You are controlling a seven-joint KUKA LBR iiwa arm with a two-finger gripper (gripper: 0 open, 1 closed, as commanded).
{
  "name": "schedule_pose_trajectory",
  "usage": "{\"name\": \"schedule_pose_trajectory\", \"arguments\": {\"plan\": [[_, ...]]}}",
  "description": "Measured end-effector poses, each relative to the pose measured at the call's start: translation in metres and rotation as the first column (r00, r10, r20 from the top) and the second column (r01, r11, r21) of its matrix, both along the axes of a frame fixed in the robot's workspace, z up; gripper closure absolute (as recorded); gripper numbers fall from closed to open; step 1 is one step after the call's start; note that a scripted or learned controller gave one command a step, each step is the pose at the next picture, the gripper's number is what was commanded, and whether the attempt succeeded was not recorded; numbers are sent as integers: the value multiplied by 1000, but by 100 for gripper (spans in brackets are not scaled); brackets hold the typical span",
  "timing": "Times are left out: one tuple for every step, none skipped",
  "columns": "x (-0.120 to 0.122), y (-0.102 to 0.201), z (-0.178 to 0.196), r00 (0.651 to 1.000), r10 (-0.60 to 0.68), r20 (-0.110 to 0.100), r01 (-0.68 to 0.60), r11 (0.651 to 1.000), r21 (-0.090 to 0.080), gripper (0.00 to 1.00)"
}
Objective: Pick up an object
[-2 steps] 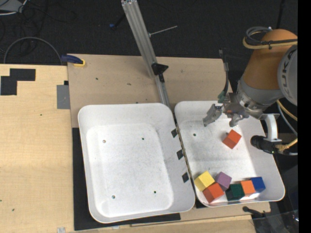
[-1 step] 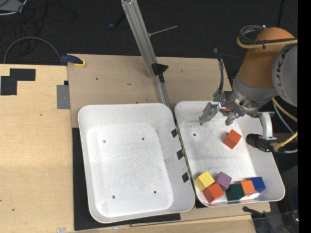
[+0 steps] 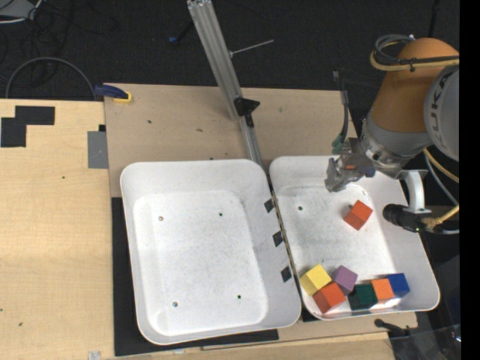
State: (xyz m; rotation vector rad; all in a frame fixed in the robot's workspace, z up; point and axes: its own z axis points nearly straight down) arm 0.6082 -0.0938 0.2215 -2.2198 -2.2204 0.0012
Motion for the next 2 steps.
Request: {"name": "schedule_pose_trajectory", "arguments": {"plan": [[-14, 90, -33, 1000, 6, -6, -6, 1000, 3, 100], [-55, 114, 82, 1000, 2, 6, -2, 1000, 1, 100]]}}
